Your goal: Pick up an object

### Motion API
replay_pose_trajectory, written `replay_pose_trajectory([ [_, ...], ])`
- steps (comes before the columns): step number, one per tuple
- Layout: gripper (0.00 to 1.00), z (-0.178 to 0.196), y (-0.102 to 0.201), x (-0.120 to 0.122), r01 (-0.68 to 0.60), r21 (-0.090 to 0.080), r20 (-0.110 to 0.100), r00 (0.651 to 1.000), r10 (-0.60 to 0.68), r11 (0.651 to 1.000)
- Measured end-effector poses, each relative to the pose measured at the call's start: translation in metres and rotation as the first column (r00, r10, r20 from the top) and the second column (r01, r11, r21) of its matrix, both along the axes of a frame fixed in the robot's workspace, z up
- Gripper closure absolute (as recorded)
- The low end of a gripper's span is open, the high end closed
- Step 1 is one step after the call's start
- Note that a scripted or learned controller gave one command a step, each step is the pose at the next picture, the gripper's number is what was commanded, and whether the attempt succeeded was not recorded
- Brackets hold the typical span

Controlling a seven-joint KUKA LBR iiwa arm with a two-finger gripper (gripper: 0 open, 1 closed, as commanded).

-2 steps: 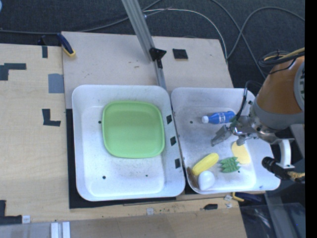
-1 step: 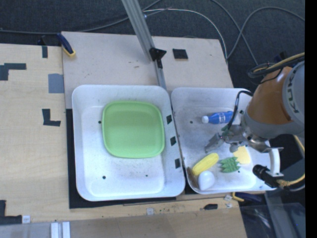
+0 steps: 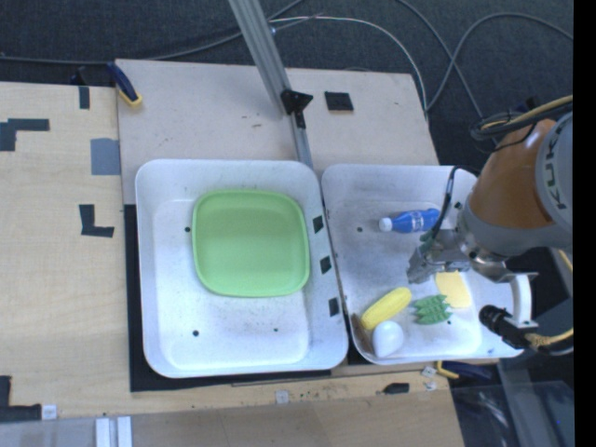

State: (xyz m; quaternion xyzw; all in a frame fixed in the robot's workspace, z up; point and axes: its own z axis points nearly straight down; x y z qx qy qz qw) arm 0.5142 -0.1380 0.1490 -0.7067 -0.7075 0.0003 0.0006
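Camera view: we find the gripper (image 3: 421, 266) low in the right bin (image 3: 358, 194), its jaw state unreadable. Yellow block (image 3: 454, 289) lies at its four o'clock. Approach step; next requires descent and closure.

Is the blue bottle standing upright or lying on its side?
Lying on its side: the blue bottle stretches flat across the right bin floor, white cap pointing left.

Even, diffuse overhead illumination; shadows are faint and short, and the white bins (image 3: 233, 177) at frame centre appear bright without harsh glare. Resolution is low and slightly soft throughout, with the dark floor (image 3: 391, 7) along the upper frame underexposed.
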Motion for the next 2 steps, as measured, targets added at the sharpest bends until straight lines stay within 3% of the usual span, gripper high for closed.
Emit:
replay_pose_trajectory([
  [2,1.00,0.103,0.005,0.001,0.000,-0.001,0.005,1.000,0.000,1.000],
])
